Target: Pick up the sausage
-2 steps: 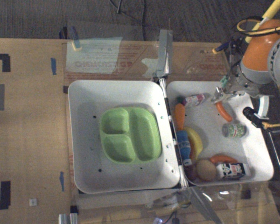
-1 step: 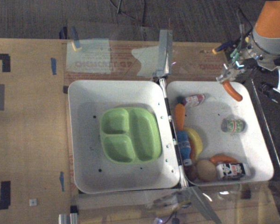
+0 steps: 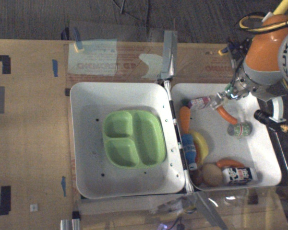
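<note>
An orange-red sausage (image 3: 226,114) hangs at a slant in the upper part of the right bin (image 3: 264,150). Its upper left end sits between the fingertips of my gripper (image 3: 220,101), which is shut on it. The sausage's lower end points toward a round greenish can (image 3: 240,129). The grey arm with its orange band (image 3: 268,36) reaches in from the upper right. A second orange-red sausage-like piece (image 3: 230,163) lies near the bin's front, just above a small milk carton (image 3: 238,175).
Along the right bin's left wall lie a carrot (image 3: 184,119), a banana (image 3: 200,146) and a blue bottle (image 3: 188,150). There is a small bottle (image 3: 199,102) left of the gripper and a brown potato (image 3: 211,175) at the front. The left bin (image 3: 84,128) holds a green divided plate (image 3: 134,138).
</note>
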### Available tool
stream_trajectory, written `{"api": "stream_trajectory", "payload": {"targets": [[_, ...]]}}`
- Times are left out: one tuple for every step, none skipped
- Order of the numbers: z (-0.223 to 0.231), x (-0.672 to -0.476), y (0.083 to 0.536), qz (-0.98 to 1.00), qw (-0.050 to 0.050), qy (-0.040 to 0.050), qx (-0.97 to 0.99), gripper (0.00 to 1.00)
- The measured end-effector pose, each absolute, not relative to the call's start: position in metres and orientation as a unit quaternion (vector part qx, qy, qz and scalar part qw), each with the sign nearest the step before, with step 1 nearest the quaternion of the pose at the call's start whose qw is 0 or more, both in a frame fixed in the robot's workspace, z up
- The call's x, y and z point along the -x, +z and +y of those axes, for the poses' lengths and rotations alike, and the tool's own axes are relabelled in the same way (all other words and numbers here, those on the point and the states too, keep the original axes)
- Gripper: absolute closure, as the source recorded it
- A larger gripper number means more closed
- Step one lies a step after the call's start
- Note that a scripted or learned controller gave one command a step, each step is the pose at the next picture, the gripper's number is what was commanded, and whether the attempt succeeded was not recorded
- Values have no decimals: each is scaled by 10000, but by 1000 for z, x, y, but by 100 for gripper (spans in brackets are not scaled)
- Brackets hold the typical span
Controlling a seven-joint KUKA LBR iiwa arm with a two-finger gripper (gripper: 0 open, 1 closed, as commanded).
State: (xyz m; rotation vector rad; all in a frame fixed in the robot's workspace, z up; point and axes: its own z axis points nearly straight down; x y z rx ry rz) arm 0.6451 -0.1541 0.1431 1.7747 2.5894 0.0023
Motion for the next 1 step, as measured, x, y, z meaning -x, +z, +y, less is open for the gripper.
{"api": "stream_trajectory", "payload": {"targets": [[-157, -666, 251, 8514, 32, 12, -5244, 100]]}}
